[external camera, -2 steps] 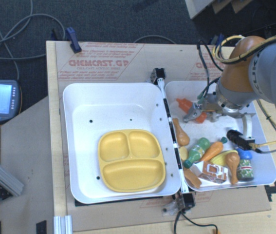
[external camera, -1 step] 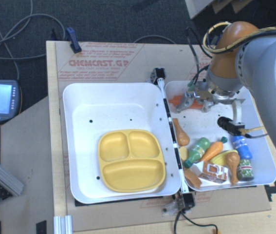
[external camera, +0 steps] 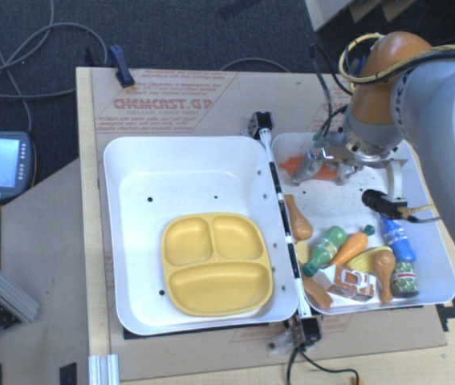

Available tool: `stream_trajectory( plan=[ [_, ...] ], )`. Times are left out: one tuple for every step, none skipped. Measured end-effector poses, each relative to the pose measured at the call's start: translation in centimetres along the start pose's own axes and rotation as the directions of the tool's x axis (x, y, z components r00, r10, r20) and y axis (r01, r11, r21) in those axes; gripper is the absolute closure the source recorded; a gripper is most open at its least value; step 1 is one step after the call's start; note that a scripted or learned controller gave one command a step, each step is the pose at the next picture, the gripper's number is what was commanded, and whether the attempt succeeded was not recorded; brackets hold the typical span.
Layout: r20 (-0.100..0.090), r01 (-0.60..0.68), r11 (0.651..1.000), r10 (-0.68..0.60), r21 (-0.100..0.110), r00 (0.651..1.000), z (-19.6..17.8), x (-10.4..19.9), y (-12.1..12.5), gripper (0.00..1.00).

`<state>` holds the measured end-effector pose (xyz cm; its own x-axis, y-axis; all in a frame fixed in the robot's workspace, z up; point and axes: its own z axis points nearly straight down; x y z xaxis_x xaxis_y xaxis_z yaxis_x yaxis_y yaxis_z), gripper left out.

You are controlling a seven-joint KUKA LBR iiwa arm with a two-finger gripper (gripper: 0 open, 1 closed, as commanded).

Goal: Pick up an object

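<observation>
**Orange piece under gripper, far-left corner of right bin**

Gripper (external camera: 329, 165) low over far-left corner of right bin (external camera: 444, 283), next to small orange piece (external camera: 293, 165). Finger state: cannot tell, wrist hides it. Nothing seen held.

Doing it well: centre over piece, keep off bin wall and divider, straddle short axis, close, lift straight up.

Orientation: piece looks stubby, long axis roughly left-right, mostly hidden, so low confidence. Fallback target: carrot (external camera: 349, 248) in near pile, long axis diagonal, tip toward near-left, top toward far-right. Crowded by neighbours; harder grab.

Yellow tray (external camera: 215, 263) in left bin (external camera: 131, 167), well apart.
</observation>
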<state>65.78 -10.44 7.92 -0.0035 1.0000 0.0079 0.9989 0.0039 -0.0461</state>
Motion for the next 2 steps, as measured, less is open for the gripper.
stream_trajectory(
  plan=[
    [0.005,-0.001,1.000,0.001,-0.001,1.000,0.00,0.15,-0.03,0.00],
    [0.002,0.000,1.000,0.000,-0.001,1.000,0.00,0.01,-0.02,0.00]
  ],
)
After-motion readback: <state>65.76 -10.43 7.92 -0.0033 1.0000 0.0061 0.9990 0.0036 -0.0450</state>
